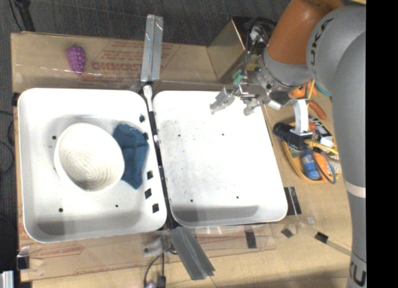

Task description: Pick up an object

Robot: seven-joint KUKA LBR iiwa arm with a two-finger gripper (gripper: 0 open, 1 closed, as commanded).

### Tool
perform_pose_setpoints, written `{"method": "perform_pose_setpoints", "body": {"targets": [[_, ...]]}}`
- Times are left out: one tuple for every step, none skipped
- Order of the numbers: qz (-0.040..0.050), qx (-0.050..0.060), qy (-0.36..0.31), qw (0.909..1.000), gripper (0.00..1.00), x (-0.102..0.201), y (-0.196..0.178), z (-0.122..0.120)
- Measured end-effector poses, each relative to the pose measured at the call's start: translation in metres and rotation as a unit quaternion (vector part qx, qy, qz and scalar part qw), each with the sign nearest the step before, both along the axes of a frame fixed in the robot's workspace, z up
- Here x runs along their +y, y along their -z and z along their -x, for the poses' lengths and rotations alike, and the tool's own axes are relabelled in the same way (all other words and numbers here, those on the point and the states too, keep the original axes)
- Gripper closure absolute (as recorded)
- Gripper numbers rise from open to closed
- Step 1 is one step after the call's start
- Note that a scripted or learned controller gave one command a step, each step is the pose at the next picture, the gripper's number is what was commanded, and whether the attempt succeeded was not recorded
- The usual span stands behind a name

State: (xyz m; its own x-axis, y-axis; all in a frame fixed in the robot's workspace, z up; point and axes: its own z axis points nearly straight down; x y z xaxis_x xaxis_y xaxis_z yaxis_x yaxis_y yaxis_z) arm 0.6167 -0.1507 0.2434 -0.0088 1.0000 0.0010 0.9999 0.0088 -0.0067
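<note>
Grey arm (339, 94) with orange band, coming in from the right side and reaching over the upper edge of the right bin (217, 156). Two shallow white bins side by side on the bench (186, 63), touching along the middle. Left bin (37, 156) holding a pale woven hat (90, 156), round and dome-like, lying near the middle of its floor. Just beside the hat, on its right and touching it, a dark blue cloth (132, 151), crumpled, close to the wall between the bins. Above the far wall of the right bin, the gripper (236, 104), with both fingers spread apart and with nothing between them. On the bench right of the right bin, a small heap of tools (309, 147) with orange and blue parts. On the cardboard behind the left bin, well apart from everything, a small purple object (76, 59).
</note>
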Motion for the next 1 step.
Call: {"method": "perform_pose_setpoints", "body": {"targets": [[0.0006,-0.003,-0.053,0.9986,0.0,-0.0596,-0.0651,-0.0408]]}}
